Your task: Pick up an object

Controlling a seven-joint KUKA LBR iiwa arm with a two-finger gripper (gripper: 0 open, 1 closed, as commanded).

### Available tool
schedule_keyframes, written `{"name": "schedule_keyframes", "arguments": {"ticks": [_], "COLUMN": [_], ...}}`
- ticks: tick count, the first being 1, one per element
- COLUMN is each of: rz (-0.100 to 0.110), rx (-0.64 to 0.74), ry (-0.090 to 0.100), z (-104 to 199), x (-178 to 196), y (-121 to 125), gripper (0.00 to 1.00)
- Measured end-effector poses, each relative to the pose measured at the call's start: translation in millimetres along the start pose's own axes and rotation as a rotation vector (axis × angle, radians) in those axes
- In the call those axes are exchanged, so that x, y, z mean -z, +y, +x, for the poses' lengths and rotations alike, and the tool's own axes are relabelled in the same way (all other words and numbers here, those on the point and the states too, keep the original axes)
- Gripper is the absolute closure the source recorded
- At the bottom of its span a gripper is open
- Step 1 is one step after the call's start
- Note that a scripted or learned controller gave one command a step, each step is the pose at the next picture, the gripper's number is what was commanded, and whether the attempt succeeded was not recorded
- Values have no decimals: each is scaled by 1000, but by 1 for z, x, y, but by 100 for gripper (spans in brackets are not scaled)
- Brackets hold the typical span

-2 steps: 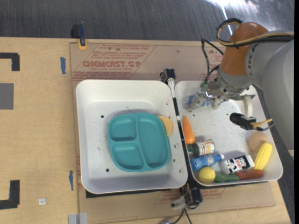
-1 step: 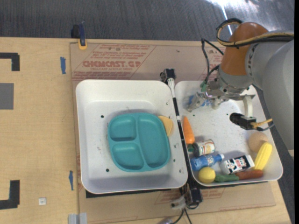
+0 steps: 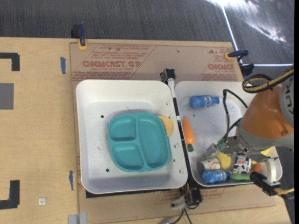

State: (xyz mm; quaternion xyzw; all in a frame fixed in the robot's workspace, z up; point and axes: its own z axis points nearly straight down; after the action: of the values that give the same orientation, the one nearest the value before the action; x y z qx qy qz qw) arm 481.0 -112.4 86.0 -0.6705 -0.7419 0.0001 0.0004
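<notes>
- I see the arm (image 3: 266, 113) reaching in from the right over the right bin (image 3: 210, 90), orange band above the wrist
- My gripper (image 3: 223, 149) sits low at the near end of that bin, right over a cluster of small objects; I cannot tell its state
- The cluster holds a yellow piece (image 3: 224, 161), a white cup-like item (image 3: 210, 164), a blue object (image 3: 215, 176) and a green piece (image 3: 240, 177), packed close together
- A blue bottle (image 3: 203, 101) lies at the far end, well apart
- An orange carrot (image 3: 188, 132) lies along the left wall
- The left bin (image 3: 93, 97) holds a teal divided plate (image 3: 138, 141)
</notes>
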Motion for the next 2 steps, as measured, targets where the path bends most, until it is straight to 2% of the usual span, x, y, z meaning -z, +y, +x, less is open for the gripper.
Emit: {"name": "schedule_keyframes", "arguments": {"ticks": [1,2], "rz": [-9,-9], "rx": [-1,-1], "ry": [-4,-4], "z": [0,0], "x": [11,11], "y": [3,3], "gripper": [100,0]}}
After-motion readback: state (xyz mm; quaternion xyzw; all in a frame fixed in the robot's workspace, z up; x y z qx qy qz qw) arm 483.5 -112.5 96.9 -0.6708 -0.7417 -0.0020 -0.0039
